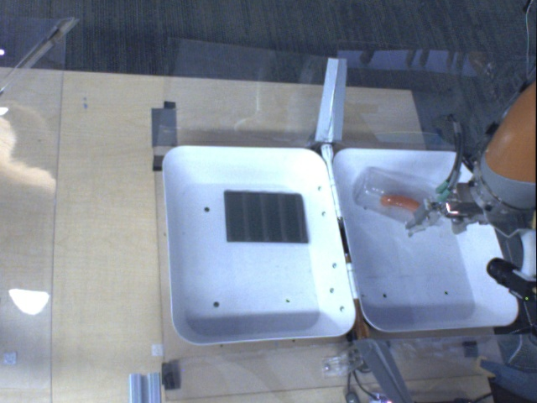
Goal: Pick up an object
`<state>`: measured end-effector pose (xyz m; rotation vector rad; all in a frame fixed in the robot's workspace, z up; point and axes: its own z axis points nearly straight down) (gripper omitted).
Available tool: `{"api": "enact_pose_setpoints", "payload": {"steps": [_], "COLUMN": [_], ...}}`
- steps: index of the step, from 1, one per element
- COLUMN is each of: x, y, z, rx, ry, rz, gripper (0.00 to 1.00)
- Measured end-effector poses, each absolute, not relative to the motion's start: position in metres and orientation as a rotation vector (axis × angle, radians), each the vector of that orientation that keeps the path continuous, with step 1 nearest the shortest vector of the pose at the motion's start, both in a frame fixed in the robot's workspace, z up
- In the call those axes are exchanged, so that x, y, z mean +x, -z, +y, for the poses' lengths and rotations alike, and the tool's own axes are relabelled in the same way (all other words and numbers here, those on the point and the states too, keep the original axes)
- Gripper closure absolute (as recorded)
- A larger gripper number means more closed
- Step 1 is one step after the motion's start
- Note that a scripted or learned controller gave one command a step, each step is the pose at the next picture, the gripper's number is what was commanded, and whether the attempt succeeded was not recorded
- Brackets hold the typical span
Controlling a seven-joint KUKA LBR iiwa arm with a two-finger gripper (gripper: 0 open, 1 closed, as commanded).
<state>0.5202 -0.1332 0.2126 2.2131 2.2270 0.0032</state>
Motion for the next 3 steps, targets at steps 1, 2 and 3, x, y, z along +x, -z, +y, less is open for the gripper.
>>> {"api": "enact_pose_setpoints", "payload": {"steps": [1, 2, 3], "x": [0.574, 0.624, 0.576], "y": [-0.164, -0.108, -0.089], "z": [-0.155, -0.160, -0.144], "rx": [2.249, 2.177, 2.059], "ry": [-0.003, -0.005, -0.011], "rz": [2.191, 2.258, 2.359], "gripper": [0.00, 0.00, 0.00]}}
